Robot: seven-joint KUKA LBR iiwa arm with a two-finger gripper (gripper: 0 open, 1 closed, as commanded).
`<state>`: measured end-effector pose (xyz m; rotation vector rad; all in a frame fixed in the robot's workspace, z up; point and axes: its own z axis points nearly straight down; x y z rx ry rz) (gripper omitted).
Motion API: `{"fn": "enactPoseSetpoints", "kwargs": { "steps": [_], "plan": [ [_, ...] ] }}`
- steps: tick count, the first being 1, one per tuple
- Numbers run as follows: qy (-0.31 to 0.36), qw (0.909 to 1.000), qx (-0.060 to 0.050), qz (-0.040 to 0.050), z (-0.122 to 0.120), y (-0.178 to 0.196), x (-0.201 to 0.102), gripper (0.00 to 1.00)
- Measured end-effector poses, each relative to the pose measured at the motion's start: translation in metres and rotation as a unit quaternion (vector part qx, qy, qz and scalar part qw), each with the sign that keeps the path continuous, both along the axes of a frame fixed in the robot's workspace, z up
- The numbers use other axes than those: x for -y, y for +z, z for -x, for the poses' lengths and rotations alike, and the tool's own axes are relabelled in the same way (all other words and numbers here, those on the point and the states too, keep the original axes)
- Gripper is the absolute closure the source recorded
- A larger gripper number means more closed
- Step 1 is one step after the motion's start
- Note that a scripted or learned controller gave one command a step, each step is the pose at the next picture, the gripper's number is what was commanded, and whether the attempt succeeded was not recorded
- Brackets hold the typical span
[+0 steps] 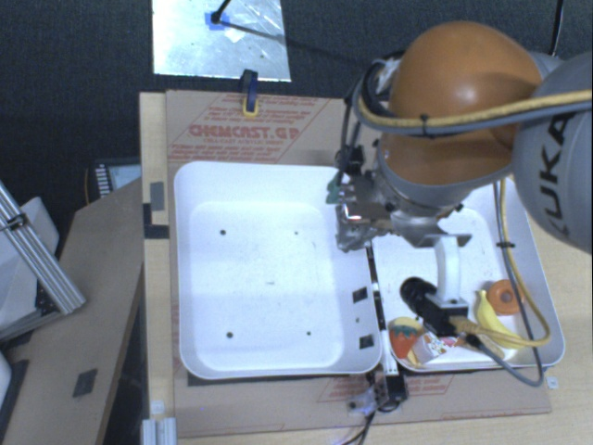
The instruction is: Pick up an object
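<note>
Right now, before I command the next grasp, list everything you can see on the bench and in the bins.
left bin: one, white, left on the cardboard
right bin: one, white, beside it, partly under the arm
banana-shaped thing: one, yellow, near side of the right bin
round thing: one, orange, right bin, just behind the banana-shaped thing
crumpled item: one, red, orange and white, right bin's near left corner
cardboard sheet: one, brown with red print, under both bins
metal sheet: one, silver, behind the cardboard
clamp: one, yellow and dark, cardboard's far edge
arm: one, grey with orange band, above the right bin
end effector: one, metallic, over the divide between the bins
</note>
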<state>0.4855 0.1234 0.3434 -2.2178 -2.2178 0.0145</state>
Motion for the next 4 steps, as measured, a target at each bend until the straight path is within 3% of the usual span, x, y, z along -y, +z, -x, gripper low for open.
{"fn": "enactPoseSetpoints", "kwargs": {
  "steps": [1,2,3,4],
  "plan": [
    [0.004,1.0,0.006,-0.0029,-0.001,0.023,-0.06,1.0],
    [0.001,1.0,0.006,-0.0019,-0.001,0.022,-0.056,0.0],
    [0.005,0.9999,0.012,-0.0058,-0.001,0.145,-0.114,0.0],
    [0.003,1.0,0.007,-0.0029,-0.001,0.15,-0.111,1.0]
  ]
}}
